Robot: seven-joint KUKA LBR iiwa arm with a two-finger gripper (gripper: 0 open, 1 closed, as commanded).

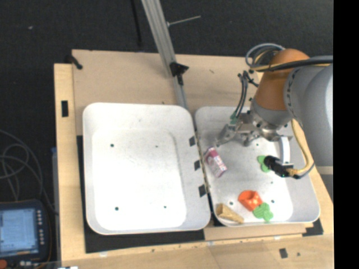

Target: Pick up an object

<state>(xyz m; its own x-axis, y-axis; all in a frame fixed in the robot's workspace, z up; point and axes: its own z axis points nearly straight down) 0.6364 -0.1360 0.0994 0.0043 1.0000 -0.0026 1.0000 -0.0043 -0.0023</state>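
Two bins on the bench, and all the stuff sits in the right bin (303,203). The gripper (242,132) hangs over its upper part; the pink packet (215,162) lies just below-left of it, apart from it. Fingers are too murky to call, so I can't tell. An orange-and-green toy (253,202) and a tan wedge (229,212) sit near the front edge. The left bin (137,167) is beside it on a wooden bench (112,74) over dark floor.
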